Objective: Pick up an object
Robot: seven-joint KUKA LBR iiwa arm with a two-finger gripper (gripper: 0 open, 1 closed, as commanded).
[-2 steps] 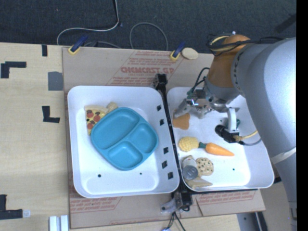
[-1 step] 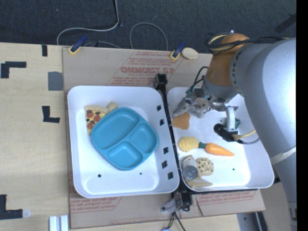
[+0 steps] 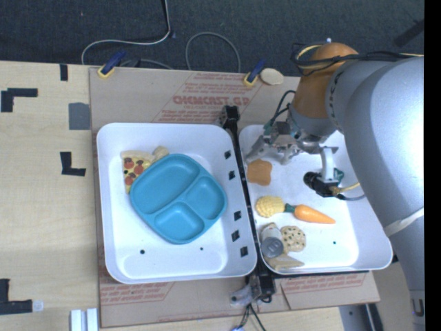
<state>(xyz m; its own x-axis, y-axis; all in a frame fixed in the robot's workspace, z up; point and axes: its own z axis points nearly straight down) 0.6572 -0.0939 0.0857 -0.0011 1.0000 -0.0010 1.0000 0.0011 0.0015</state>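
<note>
Grey arm over right bin [image 3: 372, 250], end effector [image 3: 274, 145] above tan bread piece [image 3: 259, 172], finger state unclear, carrot [image 3: 313, 214] nearby

One fixed cam, mounted above the bench [image 3: 41, 185], looking down at a slant. Top of frame is the far side: dark floor past the bench's far edge. Both bins fully in frame, left bin [image 3: 114, 254] near centre, right bin [image 3: 365, 247] toward the right edge. Mid range, whole bench width not covered; its left part runs out of frame. Arm [image 3: 386, 129] enters from the right, close to the lens, bulks large, covers the right bin's far right corner.
</note>
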